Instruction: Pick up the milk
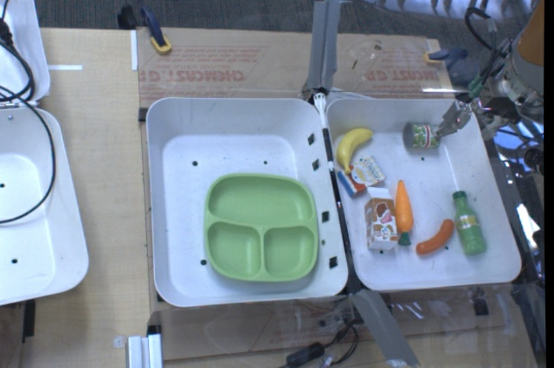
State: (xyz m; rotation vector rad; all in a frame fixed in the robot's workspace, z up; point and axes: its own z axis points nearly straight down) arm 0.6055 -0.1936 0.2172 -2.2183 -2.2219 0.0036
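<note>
Camera view put the milk (381, 223) low in the right bin (485, 273), a small brown-and-white carton lying near the bin's left wall with its long axis running roughly up and down the frame. The carrot (403, 206) lay touching its right side, and that contact was the detail I watched most. The gripper (452, 121) sat up near the bin's far right corner, just beside the small green can (421, 135). From there the carton lay down and to the left, well apart from the tool, with the banana (351, 145) and a small white-and-red packet (369, 171) off to the left of the straight path. I judged the coming move to be a long diagonal reach toward the near left of that bin, then a descent with the closing line across the carton's short width. The tool was small and partly blurred against the cabling, so I could not tell how it was set, and I saw nothing held in it.

Also in the right bin were an orange sausage (434, 237) and a green bottle (469, 224), both right of the carton and clear of it. In the left bin (173, 210) was a green divided plate (260, 227) with nothing in its three sections.
</note>
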